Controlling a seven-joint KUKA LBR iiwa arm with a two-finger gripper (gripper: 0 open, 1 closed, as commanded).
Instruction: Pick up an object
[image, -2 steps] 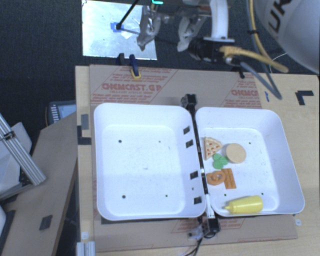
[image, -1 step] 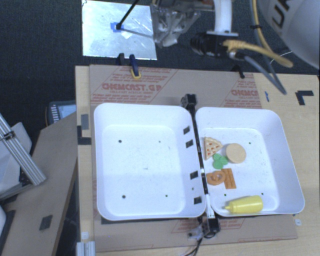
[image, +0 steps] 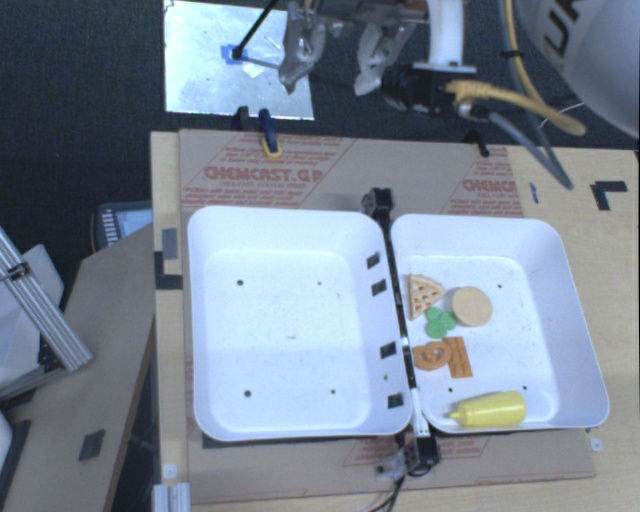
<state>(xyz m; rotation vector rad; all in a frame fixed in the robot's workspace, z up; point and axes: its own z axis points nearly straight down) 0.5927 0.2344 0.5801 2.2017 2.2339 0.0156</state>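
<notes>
We saw the tool (image: 338, 62) spread apart, high above the worktop; we judged the isolated yellow bottle (image: 488, 408) easiest to grasp.

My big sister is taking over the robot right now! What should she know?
Gripper: up at the top of the view, above the bench and beyond both bins, fingers open and holding nothing.
Things: all in the right bin. A pizza slice, a round tan cookie, a small green piece, an orange piece and a yellow bottle lying on its side near the front wall.
Done: nothing picked up yet.
Left: lower into the right bin, grab one thing, lift it. The bottle sits apart from the others, so it may be easiest.
</notes>
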